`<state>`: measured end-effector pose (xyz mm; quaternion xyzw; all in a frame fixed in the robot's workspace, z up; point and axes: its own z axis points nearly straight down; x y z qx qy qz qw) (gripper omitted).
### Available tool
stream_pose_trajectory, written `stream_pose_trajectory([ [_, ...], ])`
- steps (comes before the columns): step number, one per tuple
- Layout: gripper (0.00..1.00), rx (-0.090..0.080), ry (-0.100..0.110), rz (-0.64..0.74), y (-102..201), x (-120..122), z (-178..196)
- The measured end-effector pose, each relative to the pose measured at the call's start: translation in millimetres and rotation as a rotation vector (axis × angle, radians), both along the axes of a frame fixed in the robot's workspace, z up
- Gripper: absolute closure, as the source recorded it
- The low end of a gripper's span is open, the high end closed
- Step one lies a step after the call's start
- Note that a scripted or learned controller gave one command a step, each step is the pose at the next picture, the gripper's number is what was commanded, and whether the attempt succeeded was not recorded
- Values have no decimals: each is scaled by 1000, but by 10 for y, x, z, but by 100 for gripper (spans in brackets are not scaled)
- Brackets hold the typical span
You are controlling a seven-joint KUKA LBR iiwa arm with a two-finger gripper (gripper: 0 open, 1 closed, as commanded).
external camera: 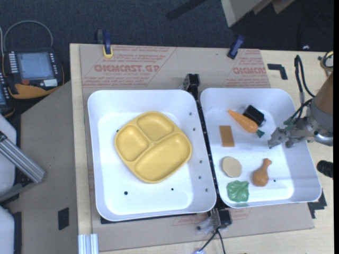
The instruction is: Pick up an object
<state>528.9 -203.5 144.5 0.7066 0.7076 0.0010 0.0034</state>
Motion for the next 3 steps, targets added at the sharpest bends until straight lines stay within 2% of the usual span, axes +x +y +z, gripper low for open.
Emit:
stream_pose_trajectory([
  [1,100,-1,-2,0,-40,16,638],
  [2,100,1,1,0,-43,26,889],
  [3,100,6,8,5,496,139,780],
])
